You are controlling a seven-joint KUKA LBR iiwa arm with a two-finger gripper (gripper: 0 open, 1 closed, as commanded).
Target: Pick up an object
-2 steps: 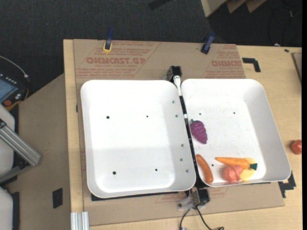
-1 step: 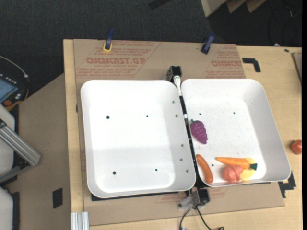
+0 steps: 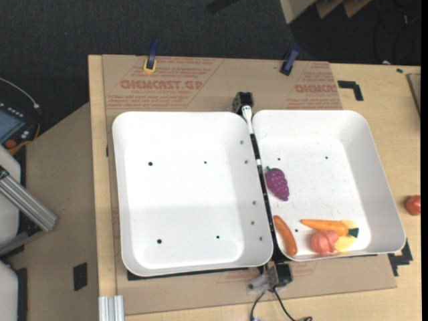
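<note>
"CHEMCAST" printed board (image 3: 160, 83), perhaps grapes (image 3: 277, 183), right bin (image 3: 374, 172)

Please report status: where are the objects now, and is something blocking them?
Toy food grouped in right bin: purple grapes, carrot. Nothing on top of them.

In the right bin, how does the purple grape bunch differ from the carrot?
The purple grape bunch is purple, short and lumpy; the carrot is orange, long and slim with a dark green end. The grape bunch lies alone beside the right bin's left wall, about halfway down it; the carrot lies near the front edge, close against a pink and a yellow piece. The grapes run roughly front to back, the carrot side to side. Both look like toy food lying flat in the same bin.
</note>
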